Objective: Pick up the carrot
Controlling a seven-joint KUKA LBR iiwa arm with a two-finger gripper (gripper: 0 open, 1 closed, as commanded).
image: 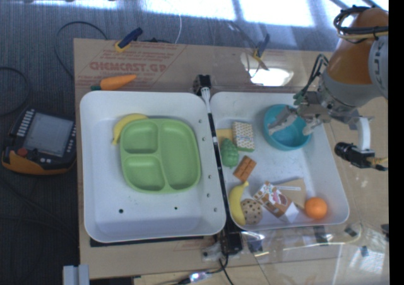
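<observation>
The gripper (295,115) is hovering over the blue bowl (287,129) at the far side of the right bin (328,170), its fingers spread apart with nothing between them. The carrot (117,81), orange and tapered, is lying on the bench just beyond the left bin's (101,151) far left corner, well apart from the gripper. The left bin is holding a green divided plate (160,154) with a banana (127,123) tucked at its far left edge. The right bin is holding the bowl, a second banana (236,202), an orange (315,207), a green toy (229,152) and several small boxes.
</observation>
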